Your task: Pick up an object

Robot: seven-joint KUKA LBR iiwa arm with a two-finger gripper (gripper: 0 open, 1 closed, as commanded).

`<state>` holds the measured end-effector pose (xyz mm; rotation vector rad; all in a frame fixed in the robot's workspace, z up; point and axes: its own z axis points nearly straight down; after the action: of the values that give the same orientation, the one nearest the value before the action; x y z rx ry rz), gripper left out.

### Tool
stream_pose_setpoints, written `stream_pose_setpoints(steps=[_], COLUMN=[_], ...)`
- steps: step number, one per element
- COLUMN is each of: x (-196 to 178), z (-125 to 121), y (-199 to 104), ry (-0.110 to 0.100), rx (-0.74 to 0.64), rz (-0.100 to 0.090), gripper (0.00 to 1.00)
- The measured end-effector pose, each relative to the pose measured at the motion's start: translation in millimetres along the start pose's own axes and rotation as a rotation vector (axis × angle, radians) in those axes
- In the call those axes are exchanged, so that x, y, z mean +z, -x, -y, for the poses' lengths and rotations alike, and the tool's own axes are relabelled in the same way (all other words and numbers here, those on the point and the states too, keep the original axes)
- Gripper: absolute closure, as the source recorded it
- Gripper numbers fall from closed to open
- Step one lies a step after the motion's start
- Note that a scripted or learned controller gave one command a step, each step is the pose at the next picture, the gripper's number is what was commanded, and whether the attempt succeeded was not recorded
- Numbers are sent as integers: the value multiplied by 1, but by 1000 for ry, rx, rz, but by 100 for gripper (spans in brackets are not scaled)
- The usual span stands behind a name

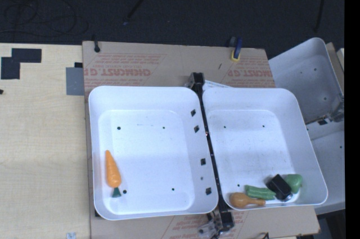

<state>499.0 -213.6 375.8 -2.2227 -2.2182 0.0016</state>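
Observation:
An orange toy carrot [112, 171] with a small green top lies along the left wall of the left bin [143, 98]. In the front right corner of the right bin [253, 98] sit a tan pear-shaped piece [245, 200], a green elongated piece [260, 192], a black block [279, 186] and a light green rounded piece [294, 181], all close together and touching.
The two bins stand side by side on a cardboard sheet [169, 63], joined by a black clamp strip [205, 142]. A grey metal plate [309, 69] rises at the right. A wooden bench top [39, 136] lies to the left, and a blue-yellow clamp [237, 48] at the cardboard's far edge.

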Motion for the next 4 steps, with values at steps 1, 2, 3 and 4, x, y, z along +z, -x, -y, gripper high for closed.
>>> stream_pose_setpoints(steps=[1, 2, 3, 4], x=[164, 157, 146, 162], z=[-55, -56, -73, -141], y=[-3, -16, -30, -86], ry=[-12, -3, 1, 2], rx=[-7, -4, -4, -9], rz=[-5, -2, 0, -1], gripper=[100, 100, 100, 100])
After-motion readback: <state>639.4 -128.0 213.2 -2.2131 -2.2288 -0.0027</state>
